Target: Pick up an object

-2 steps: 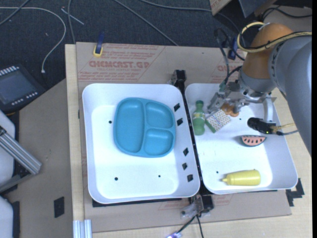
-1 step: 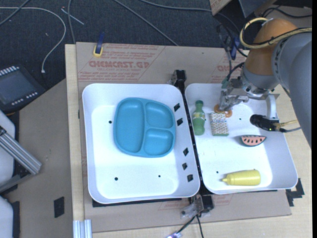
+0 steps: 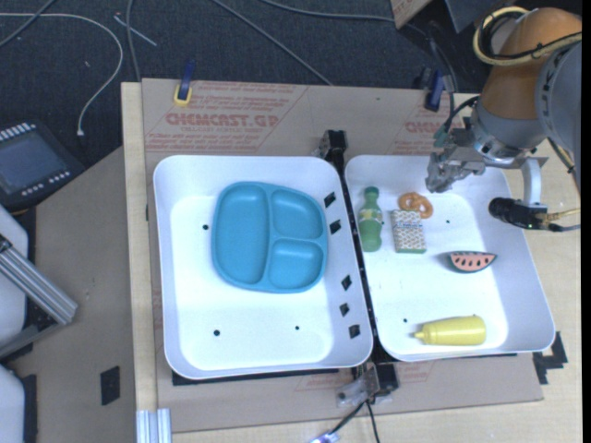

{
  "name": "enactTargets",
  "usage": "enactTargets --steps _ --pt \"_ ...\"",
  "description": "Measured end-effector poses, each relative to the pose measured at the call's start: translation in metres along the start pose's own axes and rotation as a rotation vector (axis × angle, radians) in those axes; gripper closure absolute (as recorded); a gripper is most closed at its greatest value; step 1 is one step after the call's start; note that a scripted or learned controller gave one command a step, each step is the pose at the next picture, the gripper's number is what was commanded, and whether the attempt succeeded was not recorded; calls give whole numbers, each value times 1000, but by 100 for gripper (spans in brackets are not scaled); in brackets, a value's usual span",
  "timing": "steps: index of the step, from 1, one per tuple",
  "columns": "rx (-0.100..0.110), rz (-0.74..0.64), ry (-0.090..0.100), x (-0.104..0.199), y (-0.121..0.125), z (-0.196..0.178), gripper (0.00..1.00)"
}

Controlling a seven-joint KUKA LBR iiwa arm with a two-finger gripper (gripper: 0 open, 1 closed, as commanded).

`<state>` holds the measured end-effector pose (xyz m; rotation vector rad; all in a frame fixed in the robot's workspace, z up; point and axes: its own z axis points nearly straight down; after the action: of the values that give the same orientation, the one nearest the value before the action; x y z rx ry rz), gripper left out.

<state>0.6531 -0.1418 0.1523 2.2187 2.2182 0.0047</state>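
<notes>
Now, end effector: the end effector [image 3: 443,175] hung over the far edge of the right bin [image 3: 526,284]; whether it was spread or pressed together could not be told.
Nearest thing: a pretzel [image 3: 416,205] lay just beside the end effector, near the bin's far edge, untouched.
Handling: judged light, stiff and small; its loops would give little to pinch, so a grip across the outer rim looked safest, and it might skid on the smooth bin floor.
Right bin contents: a green bottle [image 3: 370,218] lying along the left edge, a small box [image 3: 408,231] touching the pretzel, a watermelon slice [image 3: 472,261] toward the right edge, a yellow bottle [image 3: 451,331] at the near edge.
Left bin: the left bin [image 3: 185,330] carried a blue divided plate [image 3: 270,236] near its middle, with nothing in the compartments.
Grip: nothing was seen held.
</notes>
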Motion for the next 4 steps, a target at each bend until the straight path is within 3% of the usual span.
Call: enactTargets --steps 2,4 --pt "-1 -1 0 -1 8 -92 100" --pt "7 -5 3 113 5 -91 100"
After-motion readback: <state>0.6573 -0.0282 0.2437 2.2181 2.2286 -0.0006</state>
